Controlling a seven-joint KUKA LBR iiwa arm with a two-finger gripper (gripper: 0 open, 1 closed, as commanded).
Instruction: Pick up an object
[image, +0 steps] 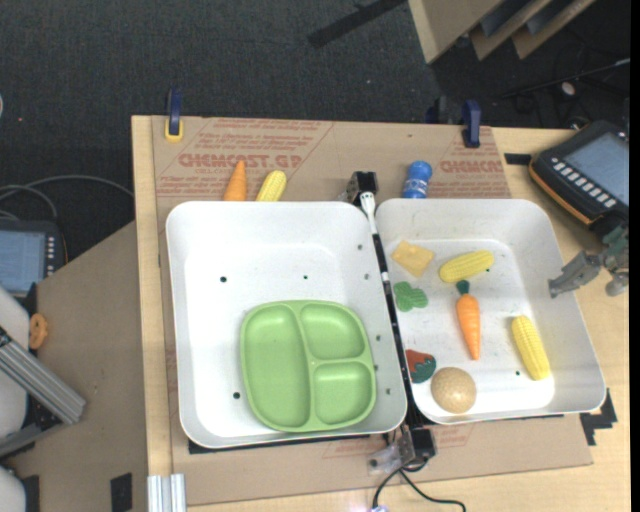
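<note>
Camera view from above: the right bin holds the toy foods. A toy carrot lies near the bin's middle, long axis running roughly up and down the picture, green top toward the far side and orange tip toward the near edge. Just beside it on the right, a corn cob lies tilted, its near end swung slightly rightward. A second corn cob rests just beyond the carrot's top, lying almost crosswise, with a yellow cheese wedge to its left. A green leafy piece sits near the left wall, and a round tan ball and a small red-and-green piece lie at the near left corner.

At the bin's right rim the end effector reaches in, its dark fingers spread apart with nothing between them, well apart from the carrot. Bare white floor lies between it and the corn.

In the left bin, a green divided tray sits toward the near side. On the tabletop beyond the bins lie another carrot, a corn cob and a blue bottle.
</note>
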